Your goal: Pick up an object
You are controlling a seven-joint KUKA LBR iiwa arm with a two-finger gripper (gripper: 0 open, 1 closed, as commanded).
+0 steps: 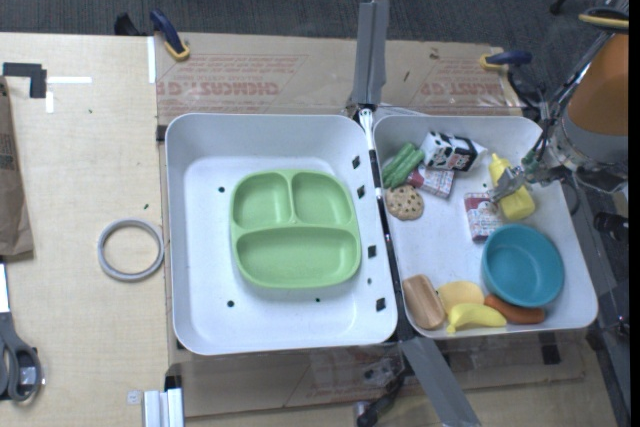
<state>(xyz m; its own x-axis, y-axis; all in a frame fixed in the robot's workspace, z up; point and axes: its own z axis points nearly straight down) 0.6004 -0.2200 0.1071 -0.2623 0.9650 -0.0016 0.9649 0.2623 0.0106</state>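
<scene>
Near edge of right bin: hot dog bun, banana, orange carrot-like piece. Just behind, blue bowl, upright. Mid-bin: cookie by the divider, small printed packet. End effector low in the bin, touching yellow block; open or closed, cannot tell. Far corner: green vegetable, black-and-white toy. Left bin: green divided plate, centred. On counter, left: grey ring.
</scene>
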